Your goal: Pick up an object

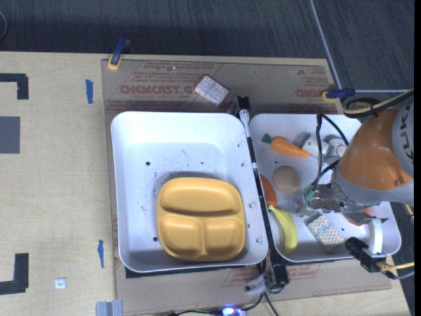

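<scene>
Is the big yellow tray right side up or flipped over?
Flipped over. The yellow tray in the left bin shows three rounded bumps bulging up, the undersides of its compartments, rather than hollow wells.

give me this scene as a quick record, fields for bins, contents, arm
left bin: holds a yellow divided tray
right bin: holds a carrot, a banana, a round tan ball and a small checkered item
arm: reaches in from the right, wrist over the right bin
gripper: hidden under the wrist, state cannot be judged
outside bins: small patterned card on the board behind the left bin
</scene>
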`<act>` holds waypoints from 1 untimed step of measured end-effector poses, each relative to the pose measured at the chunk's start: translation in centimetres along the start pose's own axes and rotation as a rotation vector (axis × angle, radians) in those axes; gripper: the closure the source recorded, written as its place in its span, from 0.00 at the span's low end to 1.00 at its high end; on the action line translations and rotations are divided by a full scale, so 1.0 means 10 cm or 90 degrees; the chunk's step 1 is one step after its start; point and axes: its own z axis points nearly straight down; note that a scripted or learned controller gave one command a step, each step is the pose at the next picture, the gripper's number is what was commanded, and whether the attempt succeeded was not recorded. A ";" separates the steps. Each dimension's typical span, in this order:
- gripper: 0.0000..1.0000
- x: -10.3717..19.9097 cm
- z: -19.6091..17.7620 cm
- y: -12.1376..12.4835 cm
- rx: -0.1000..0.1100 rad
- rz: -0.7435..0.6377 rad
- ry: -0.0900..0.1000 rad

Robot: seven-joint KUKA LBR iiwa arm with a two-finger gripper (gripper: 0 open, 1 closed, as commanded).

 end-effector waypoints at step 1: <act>0.00 0.00 0.00 0.00 0.000 0.000 0.000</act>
